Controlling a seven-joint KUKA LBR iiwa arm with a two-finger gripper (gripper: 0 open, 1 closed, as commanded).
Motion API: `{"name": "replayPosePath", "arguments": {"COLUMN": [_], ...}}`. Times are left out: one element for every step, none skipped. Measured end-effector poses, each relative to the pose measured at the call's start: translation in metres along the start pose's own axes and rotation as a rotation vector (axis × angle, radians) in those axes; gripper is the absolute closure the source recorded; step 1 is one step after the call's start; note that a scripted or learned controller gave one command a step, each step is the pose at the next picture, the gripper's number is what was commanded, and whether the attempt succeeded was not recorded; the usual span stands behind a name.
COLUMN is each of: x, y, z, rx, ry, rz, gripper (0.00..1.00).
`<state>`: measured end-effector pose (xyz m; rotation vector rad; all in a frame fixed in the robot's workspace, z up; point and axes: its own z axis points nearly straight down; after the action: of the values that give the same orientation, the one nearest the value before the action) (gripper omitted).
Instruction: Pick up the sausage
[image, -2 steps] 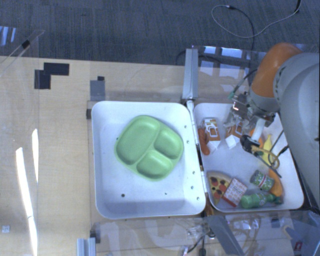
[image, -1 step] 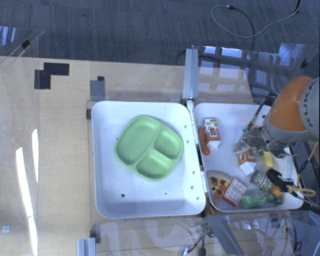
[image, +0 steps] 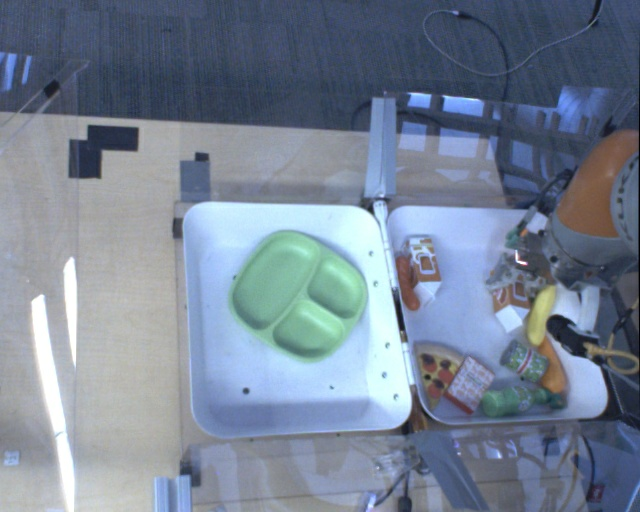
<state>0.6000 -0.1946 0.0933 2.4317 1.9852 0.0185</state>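
- Gripper (image: 522, 257) of the grey arm hangs low over the right edge of the right shallow white bin (image: 460, 225), with the arm's orange band (image: 600, 185) above it at the bench's right side; whether it is apart or together cannot be told, since dark wrist parts and cables blur it.
- Just below the gripper lies a small orange-and-white printed carton (image: 513, 292); contact between the two cannot be told.
- Red-orange sausage (image: 407, 282), long and thin, lies along the left wall of the right bin, well apart from the gripper.
- Touching the sausage on its right side is a white carton with an orange-brown label (image: 424, 268), lying tilted near the bin's upper left.
- Yellow banana (image: 541, 313) lies near the right edge of the right bin, just below the gripper area.
- An orange carrot-like piece (image: 554, 371) lies below the banana, toward the bin's lower right corner.
- Green-labelled can (image: 522, 357) sits just left of that orange piece.
- Green plastic bottle (image: 510, 401) lies on its side along the bin's bottom edge.
- Toy pizza slice (image: 433, 365) rests in the lower left corner of the right bin, with a red-and-white flat packet (image: 468, 384) just beside it on the right.
- Left shallow white bin (image: 215, 390) carries a light green plastic plate with three compartments (image: 299, 293), lying near its middle.
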Motion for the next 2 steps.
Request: {"name": "replayPosePath", "arguments": {"x": [0.0021, 0.0035], "y": [0.001, 0.0016], "z": [-0.0103, -0.02], "rx": [-0.002, -0.003], "ry": [0.001, 0.002], "rz": [-0.003, -0.006], "gripper": [1.0, 1.0]}}
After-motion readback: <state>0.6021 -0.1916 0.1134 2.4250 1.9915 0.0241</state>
